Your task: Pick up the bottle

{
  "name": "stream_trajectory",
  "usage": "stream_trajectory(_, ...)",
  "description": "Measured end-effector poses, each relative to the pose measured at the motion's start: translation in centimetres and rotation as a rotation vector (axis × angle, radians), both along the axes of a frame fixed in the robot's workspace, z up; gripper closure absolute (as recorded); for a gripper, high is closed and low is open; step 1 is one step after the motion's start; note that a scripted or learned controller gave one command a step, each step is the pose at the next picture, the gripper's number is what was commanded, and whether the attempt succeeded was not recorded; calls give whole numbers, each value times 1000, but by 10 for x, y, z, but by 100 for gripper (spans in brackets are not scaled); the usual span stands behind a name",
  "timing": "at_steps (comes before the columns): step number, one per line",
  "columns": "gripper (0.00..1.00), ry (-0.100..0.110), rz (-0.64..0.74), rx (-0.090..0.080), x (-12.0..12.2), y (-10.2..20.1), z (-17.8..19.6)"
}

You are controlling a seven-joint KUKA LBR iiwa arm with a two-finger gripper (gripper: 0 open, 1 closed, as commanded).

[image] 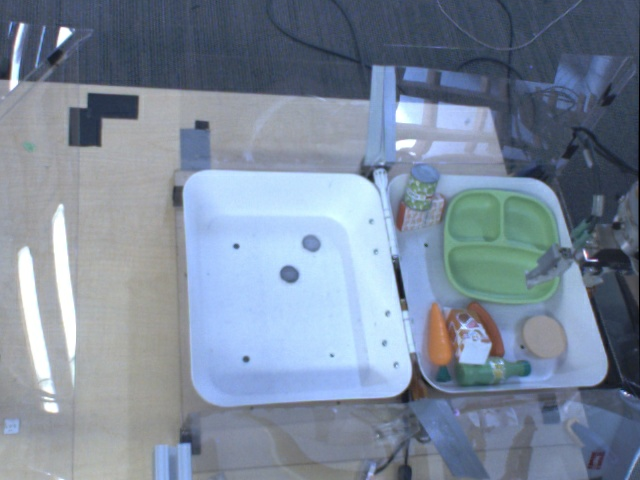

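Green bottle (493, 371) lies on its side at the right bin's (600, 353) front edge, beside a carrot (438, 336). Gripper (545, 266) hovers over the green divided tray (495, 243), grasping nothing; finger state cannot be determined.

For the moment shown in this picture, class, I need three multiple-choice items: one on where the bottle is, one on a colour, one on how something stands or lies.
1. Where is the green bottle?
A. In the left bin
B. At the near edge of the right bin
C. On the green tray

2. What colour is the divided tray?
A. Green
B. Blue
C. Red

3. How is the bottle placed?
A. Standing upright
B. Lying on its side
C. Raised in the hand

Answers: 1 B, it lies along the right bin's near wall, beside the carrot. 2 A, the tray is light green. 3 B, its length runs flat on the bin floor, while the hand is over the tray's right edge, apart from it.
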State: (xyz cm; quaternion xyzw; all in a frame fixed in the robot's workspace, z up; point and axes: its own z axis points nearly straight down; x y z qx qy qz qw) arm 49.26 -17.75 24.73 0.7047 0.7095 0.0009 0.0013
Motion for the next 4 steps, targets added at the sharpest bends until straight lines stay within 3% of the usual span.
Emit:
stream_trajectory(1, 0, 1, -39, 0, 66, -10, -104)
stream_trajectory(2, 0, 40, -80, 4, 132, 6, -131)
stream_trajectory(3, 0, 100, -123, 0, 158, 10, -134)
stream_trajectory(4, 0, -5, -136, -1, 178, 35, -42)
